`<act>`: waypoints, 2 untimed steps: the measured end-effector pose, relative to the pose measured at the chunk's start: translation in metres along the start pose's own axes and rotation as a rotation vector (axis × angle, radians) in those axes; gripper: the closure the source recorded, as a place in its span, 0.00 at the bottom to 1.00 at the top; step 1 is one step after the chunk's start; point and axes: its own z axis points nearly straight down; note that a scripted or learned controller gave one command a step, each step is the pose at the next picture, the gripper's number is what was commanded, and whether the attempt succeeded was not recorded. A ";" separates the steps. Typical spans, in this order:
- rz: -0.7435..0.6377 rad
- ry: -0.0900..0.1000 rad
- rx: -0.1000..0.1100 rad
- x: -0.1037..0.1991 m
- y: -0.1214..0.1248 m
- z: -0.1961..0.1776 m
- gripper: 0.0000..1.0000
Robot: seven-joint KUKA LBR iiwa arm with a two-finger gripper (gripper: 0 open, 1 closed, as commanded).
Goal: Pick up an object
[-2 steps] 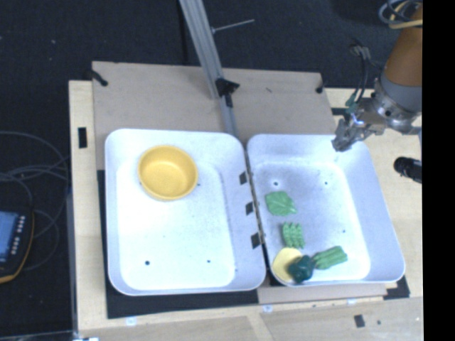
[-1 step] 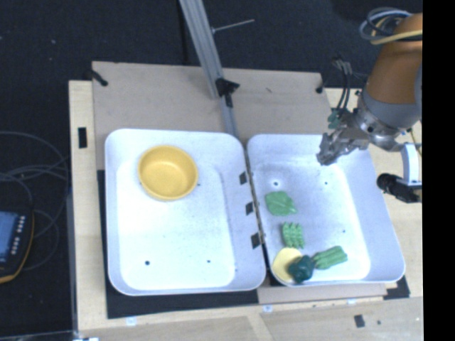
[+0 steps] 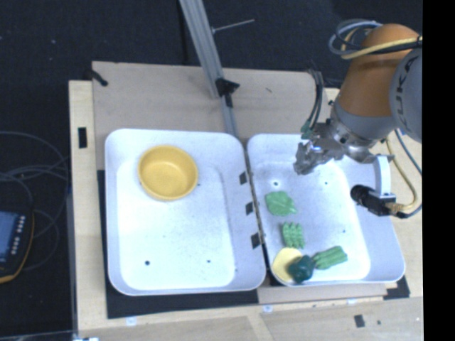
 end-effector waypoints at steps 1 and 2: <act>-0.001 0.001 -0.001 0.052 -0.025 -0.009 1.00; -0.001 0.001 -0.001 0.094 -0.044 -0.015 1.00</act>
